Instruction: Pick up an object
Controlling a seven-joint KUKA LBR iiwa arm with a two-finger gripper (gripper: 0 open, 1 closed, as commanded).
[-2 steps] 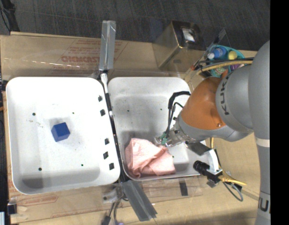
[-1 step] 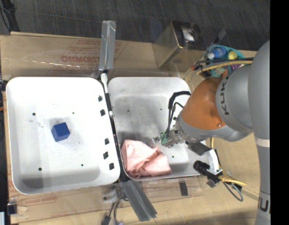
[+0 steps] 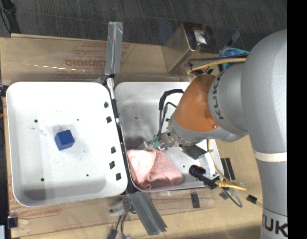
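A pink crumpled cloth point(image 3: 152, 169) lies in the near left corner of the right bin point(image 3: 138, 101). The gripper point(image 3: 158, 143) hangs low over the right bin, right at the far edge of the cloth, under the orange band of the arm point(image 3: 195, 108). The arm's bulk hides much of the gripper. Something small and green shows at its tip, too small to identify. A blue cube point(image 3: 64, 139) rests alone in the left bin point(image 3: 24, 103), left of its middle, far from the gripper.
A ridge with black clips point(image 3: 113, 138) divides the two bins. The grey arm covers the right side of the right bin. A metal bracket point(image 3: 113, 46) stands behind the bins on the cardboard-covered bench point(image 3: 53, 54).
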